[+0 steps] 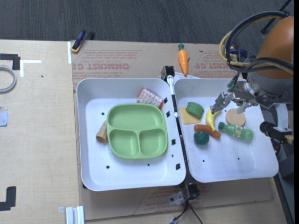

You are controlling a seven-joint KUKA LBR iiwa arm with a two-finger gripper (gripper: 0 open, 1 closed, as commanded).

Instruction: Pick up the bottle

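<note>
Claw (227, 101): right of frame, above the right bin; fingers spread, nothing between them.
Left bin (88, 139): green divided tray (138, 129), cone-like piece (102, 133), patterned packet (150, 97).
Right bin (233, 169): crowded upper half.
Bottle (236, 131): green, lying on its side, just below the claw, touching a tan disc (235, 118).
Neighbours: banana (210, 119), red sausage (207, 130), dark green ball (201, 137).
Risk, judged: closing across the rounded bottle may roll it aside; a descent too high in frame catches disc or banana instead.
</note>
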